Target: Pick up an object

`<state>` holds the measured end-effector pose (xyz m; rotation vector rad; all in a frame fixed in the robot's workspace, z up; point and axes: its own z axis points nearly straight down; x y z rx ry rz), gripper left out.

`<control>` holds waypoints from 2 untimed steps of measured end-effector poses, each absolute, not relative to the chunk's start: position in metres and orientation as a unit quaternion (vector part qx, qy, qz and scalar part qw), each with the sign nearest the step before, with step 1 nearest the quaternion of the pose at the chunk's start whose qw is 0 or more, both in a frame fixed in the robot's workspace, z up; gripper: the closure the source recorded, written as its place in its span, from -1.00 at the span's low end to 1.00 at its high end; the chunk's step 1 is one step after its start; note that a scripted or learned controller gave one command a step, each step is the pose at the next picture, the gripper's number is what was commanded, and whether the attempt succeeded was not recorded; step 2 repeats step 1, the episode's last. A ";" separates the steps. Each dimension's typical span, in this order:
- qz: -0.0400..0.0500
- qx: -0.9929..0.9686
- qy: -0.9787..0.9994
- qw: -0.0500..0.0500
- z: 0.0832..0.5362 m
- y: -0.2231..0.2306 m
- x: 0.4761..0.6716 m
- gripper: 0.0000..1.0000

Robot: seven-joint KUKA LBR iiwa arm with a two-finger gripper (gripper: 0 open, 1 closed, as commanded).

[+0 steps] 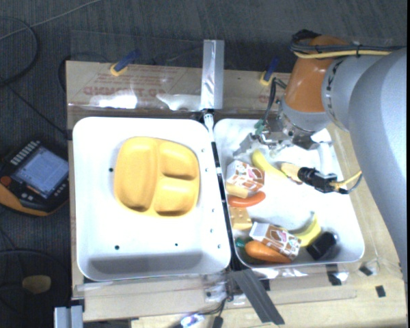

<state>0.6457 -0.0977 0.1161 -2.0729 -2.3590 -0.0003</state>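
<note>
My gripper [270,137] hangs low over the right bin's [352,241] far corner, just beside the banana [265,162], apparently lining up a grasp; whether it is wide or narrow, I cannot tell.

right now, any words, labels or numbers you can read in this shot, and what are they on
None can be read.
Cardboard sheet behind the bins: faint reddish lettering, too blurred to read.
Two small printed cartons in the right bin: colourful pictures, any text too small.
Handheld pendant on the floor at left: lit screen, illegible.
</note>
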 end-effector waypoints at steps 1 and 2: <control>-0.001 -0.660 -0.751 0.002 0.125 -0.097 0.646 1.00; -0.001 -0.660 -0.751 0.002 0.125 -0.097 0.646 1.00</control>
